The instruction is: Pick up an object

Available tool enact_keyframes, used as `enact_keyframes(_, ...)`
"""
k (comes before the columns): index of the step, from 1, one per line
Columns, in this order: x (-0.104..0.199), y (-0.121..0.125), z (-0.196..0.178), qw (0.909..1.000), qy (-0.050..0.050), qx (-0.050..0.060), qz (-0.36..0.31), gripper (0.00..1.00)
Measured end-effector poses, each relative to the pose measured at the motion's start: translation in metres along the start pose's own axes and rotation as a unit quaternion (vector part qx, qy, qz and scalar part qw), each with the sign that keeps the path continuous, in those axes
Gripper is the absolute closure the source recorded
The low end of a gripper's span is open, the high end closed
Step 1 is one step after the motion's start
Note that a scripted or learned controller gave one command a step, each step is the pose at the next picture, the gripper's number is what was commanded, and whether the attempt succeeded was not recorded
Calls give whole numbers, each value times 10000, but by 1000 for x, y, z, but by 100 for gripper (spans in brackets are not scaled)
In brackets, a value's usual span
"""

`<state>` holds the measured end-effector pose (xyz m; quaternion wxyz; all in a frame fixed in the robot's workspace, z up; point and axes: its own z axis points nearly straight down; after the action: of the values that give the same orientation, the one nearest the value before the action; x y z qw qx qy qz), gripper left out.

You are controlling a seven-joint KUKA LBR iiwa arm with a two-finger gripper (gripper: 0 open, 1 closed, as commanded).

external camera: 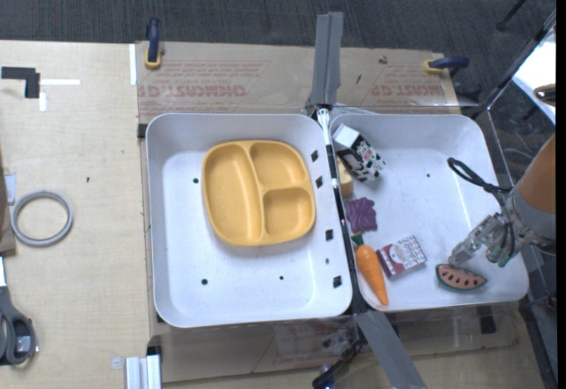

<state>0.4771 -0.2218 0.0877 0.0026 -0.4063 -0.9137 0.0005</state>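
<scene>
So, my gripper (469, 247) hangs just above the watermelon slice (461, 277), fingers spread and gripping nothing; the pickup's not done yet.

Robotics lab: clamped cardboard (292, 78) on bench (71, 290), two white bins (168, 228), tape roll (40, 217).

Sitting side by side on the bench (80, 140): left bin (168, 290) at 9 o'clock, right bin (442, 135) at 3 o'clock. Lying in the left bin, toward 12 o'clock: divided plate (258, 193). Lying in the right bin: toy cow (361, 155) at 11 o'clock, grape bunch (361, 214) just at 6 o'clock of it, carrot (372, 273) at 7 o'clock, small carton (401, 255) beside the carrot at 3 o'clock, watermelon slice (461, 277) at 5 o'clock. Hanging just at 12 o'clock of the slice: gripper (480, 241). Lying on the bench at 9 o'clock of the left bin: tape roll (39, 217)
</scene>
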Motion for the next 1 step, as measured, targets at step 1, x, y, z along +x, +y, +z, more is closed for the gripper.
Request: enact_keyframes(1, 1, 1, -5, 10000, 23, 15, -19, 100)
